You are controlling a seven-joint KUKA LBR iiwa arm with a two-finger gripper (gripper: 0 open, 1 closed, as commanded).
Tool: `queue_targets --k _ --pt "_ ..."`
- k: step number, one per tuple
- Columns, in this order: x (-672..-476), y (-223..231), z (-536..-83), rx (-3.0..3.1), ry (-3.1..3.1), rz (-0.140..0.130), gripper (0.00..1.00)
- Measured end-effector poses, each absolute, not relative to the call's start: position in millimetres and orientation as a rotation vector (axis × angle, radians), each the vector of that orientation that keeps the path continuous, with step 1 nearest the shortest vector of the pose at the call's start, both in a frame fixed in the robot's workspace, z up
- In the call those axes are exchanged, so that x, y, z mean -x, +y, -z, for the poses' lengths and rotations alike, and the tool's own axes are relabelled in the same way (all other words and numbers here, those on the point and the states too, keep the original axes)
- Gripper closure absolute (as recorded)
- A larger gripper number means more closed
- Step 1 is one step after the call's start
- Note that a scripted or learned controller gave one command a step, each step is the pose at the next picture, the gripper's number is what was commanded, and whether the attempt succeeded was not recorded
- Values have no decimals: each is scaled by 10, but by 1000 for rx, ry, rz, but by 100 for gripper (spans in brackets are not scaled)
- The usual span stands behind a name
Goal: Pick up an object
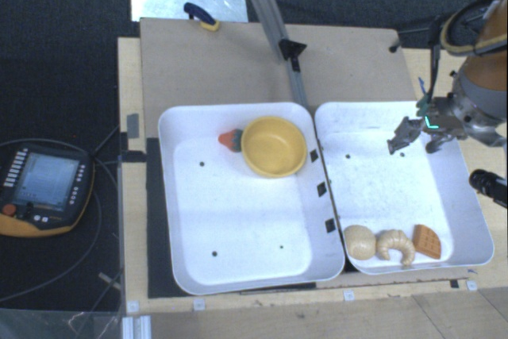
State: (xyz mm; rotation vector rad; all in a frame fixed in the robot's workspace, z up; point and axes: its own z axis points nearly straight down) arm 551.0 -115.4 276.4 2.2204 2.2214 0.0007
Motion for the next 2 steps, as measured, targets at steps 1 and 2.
queue_targets --k 1,2 --pt "-5510 -1154 -2763 -2220 2221 -1 0" --pt "-5454 -1110 -2322 -2222 2223 2 0"
